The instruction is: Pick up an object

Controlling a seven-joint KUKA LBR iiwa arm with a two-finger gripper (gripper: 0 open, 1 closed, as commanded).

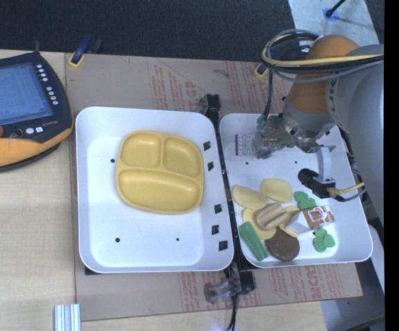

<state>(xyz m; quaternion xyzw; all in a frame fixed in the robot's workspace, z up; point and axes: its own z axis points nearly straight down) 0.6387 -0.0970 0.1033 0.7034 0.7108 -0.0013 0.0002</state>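
Observation:
My gripper (267, 145) hangs low over the back left part of the right bin (354, 250), under the grey arm and its orange band. Nothing shows between its fingers. A small pink-printed packet (244, 144) lies just left of it. Toward the bin's front sits a heap of toy food: yellow chips (276, 187), a hot dog (273, 216), a green pickle (252, 241), a brown cookie (282, 245), an orange-and-white packet (318, 216) and green leafy pieces (322, 239).
The left bin (92, 247) holds a yellow three-compartment plate (161, 172). A teach pendant (20, 109) rests on the bench at the far left. Black cable and a black fitting (314, 180) trail from the arm over the right bin.

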